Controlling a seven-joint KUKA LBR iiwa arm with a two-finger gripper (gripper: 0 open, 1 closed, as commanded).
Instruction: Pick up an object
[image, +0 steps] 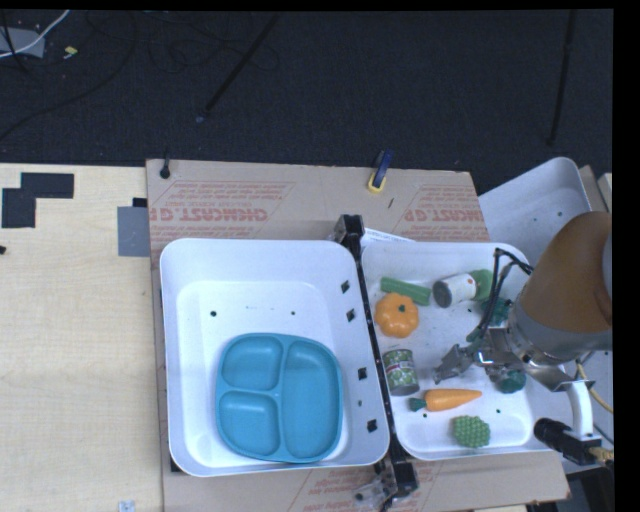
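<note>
Tool (452, 362) above carrot (447, 400) in right bin (432, 446); blue plate (278, 397) left.

Grey arm w/ broad orange band (568, 278) above the dark metal pincer (455, 362) (black cable looping behind it).

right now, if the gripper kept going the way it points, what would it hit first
The gripper points toward the view's left, low over the right bin. The small can looks first in line, with the carrot just below that path; depth is unclear.
</note>
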